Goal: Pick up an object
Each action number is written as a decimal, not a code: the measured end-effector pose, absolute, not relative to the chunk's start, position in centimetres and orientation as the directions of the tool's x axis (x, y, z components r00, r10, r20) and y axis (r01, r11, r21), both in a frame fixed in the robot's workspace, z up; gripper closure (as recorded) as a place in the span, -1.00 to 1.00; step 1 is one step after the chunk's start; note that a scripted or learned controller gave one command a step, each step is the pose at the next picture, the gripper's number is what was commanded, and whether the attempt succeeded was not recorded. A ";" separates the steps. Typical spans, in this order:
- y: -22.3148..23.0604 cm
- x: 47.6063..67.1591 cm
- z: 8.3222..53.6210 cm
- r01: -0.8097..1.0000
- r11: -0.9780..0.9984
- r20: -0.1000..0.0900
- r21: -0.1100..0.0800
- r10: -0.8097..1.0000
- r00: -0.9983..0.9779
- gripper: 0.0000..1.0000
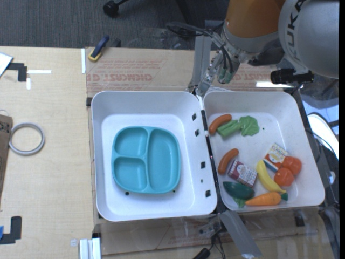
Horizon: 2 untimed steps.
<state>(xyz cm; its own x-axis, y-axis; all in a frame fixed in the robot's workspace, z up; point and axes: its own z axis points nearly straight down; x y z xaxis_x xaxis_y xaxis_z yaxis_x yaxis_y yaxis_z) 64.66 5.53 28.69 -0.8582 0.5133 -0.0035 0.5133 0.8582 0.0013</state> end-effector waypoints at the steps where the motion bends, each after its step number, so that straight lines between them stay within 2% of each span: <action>1: 7.1 65.1 24.0 0.629 0.777 -0.001 -0.001 0.629 -0.777 1.00; 2: 7.0 65.2 25.0 0.628 0.778 -0.004 0.000 0.628 -0.778 1.00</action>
